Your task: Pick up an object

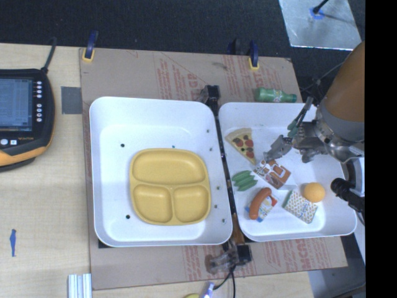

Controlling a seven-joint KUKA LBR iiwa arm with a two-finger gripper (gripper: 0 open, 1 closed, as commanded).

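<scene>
Cardboard covers the bench under two white bins. At left centre, the left bin [105, 166] holds a yellow divided tray [169, 185]. At right, toys lie in the right bin [335, 225]: pizza slice [241, 143], green pods [243, 179], hot dog [260, 202], orange ball [314, 192]. The gripper [273, 154], fingers apart and holding nothing, hovers above a small packet [274, 174]; the approach step seems underway, and next calls for descending and closing.

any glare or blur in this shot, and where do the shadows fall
Camera view: the left bin is bright along its left wall, close to washed out; a soft shadow lies under its upper wall; the yellow tray casts little shadow; the arm looks slightly soft; the small items in the right bin stay sharp.
</scene>
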